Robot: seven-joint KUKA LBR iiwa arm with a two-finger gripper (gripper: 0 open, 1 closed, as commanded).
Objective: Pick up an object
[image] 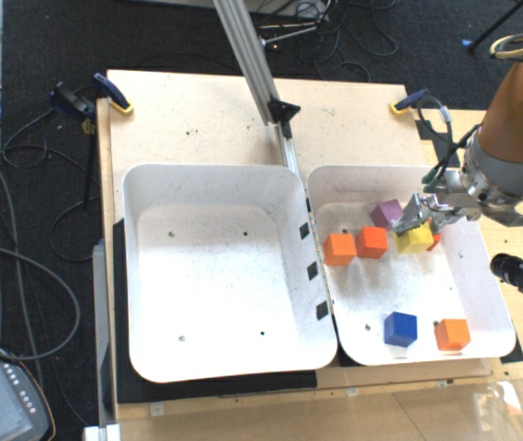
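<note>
The right bin (482, 288) holds several small blocks. Two orange blocks (339, 248) (372, 242) sit side by side near its middle, with a purple block (388, 213) just behind them. A yellow block (417, 238) lies to their right, and a bit of red shows at its right side. My gripper (424, 211) hangs low over the yellow block, right beside the purple one. A blue block (401, 329) and another orange block (452, 334) rest near the bin's front edge.
The left bin (151, 246) stands beside the right one. A slanted metal pole (247, 49) crosses the back of the bench. Clamps (114, 95) (410, 102) hold the board's back corners. Cables trail on the floor around the bench.
</note>
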